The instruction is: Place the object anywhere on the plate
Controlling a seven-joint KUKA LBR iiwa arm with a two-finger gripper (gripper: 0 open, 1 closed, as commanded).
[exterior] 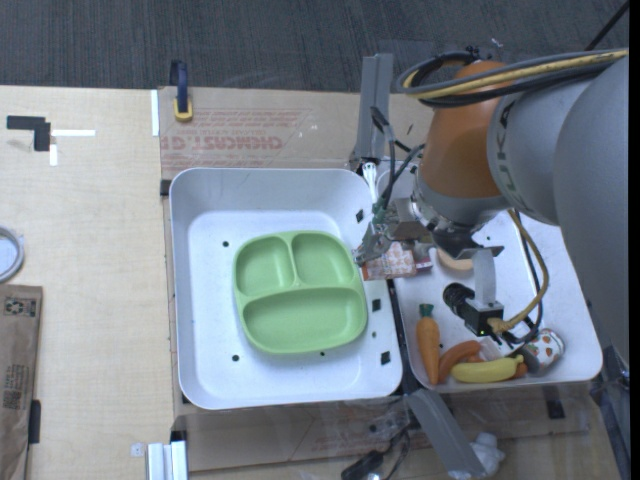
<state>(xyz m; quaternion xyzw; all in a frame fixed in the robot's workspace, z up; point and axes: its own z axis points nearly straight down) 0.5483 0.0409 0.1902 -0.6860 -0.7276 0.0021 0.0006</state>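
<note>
A light green divided plate [298, 291] lies in the left white bin [200, 268]. My gripper [378, 243] hangs over the wall between the two bins, just right of the plate's upper right edge. A small pink-and-white packet [396, 261] sits at its fingertips and looks held between them, above the bin wall. The grey arm with its orange band [460, 148] covers much of the right bin's upper half.
The right bin [575, 298] holds a carrot [428, 338], a banana [487, 370], a red piece [462, 352], a spotted ball [546, 346] and a beige round thing [456, 261]. A black cable [520, 298] loops from the arm over these.
</note>
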